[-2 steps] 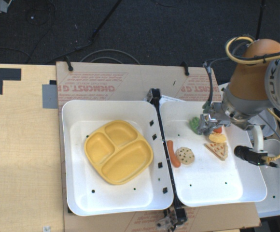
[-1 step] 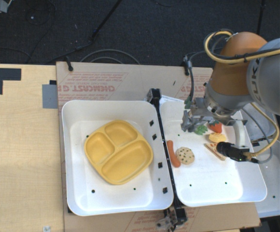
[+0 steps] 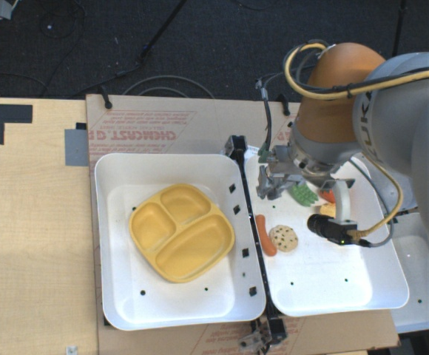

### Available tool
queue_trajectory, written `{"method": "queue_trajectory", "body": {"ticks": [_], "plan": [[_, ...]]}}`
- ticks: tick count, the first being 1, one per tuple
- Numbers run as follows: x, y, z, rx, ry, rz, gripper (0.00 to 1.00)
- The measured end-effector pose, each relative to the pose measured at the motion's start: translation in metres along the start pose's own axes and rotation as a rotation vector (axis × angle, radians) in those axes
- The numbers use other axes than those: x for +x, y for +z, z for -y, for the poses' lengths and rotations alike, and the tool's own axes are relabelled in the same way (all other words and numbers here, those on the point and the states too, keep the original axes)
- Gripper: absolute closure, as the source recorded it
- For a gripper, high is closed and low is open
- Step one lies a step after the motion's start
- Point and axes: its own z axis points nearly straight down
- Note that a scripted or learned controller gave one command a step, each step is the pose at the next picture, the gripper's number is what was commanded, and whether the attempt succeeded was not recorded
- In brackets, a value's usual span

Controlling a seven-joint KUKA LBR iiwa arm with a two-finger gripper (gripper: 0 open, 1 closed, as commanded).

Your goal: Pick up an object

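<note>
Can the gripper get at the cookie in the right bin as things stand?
Probably yes. The cookie lies flat on bare bin floor, with nothing on top of it. The gripper hangs just above and behind it. An orange sausage lies close on the cookie's left, which could crowd one finger.

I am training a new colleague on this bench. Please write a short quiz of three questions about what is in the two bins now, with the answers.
1. True or false: the yellow divided plate lies in the left bin.
2. Multiple choice: what lies directly beside the cookie, on its left? A) a blue cup B) the orange sausage C) a spoon
3. Short answer: over which bin is the pincer, and what green item is just to its right?

Key
1. True.
2. B.
3. Over the right bin, near its upper left corner; the green toy food is beside it.
</note>
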Motion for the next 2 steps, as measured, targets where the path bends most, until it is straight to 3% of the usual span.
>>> {"method": "queue_trajectory", "body": {"ticks": [1,2], "plan": [[0.054,0.000,-0.014,0.000,0.000,0.000,1.00],[0.104,0.011,-0.005,0.004,0.000,0.001,1.00]]}}
